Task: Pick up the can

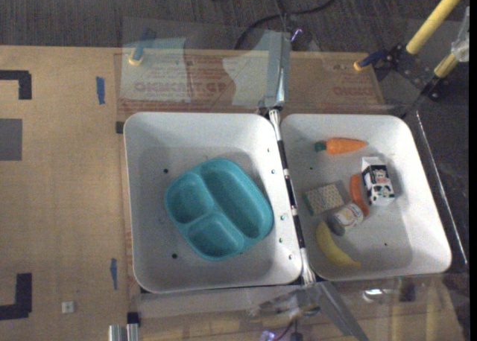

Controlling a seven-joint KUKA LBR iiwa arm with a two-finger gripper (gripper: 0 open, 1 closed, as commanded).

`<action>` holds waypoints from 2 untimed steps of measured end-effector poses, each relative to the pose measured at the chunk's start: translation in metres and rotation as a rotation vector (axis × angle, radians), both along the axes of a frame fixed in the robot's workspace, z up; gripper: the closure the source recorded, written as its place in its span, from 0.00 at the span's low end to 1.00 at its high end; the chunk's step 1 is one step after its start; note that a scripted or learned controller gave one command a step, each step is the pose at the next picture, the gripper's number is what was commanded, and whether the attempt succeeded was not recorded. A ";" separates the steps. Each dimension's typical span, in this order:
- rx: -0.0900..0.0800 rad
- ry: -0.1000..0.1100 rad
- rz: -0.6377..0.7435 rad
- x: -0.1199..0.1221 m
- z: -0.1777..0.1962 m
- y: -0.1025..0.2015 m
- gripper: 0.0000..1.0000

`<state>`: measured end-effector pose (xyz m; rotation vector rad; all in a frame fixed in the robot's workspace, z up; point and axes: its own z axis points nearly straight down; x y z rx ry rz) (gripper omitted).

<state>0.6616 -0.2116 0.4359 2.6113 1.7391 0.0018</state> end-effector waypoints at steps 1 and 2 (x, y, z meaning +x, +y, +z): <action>0.002 0.001 -0.522 0.006 -0.001 0.013 1.00; 0.003 0.003 -0.492 -0.002 0.000 -0.008 1.00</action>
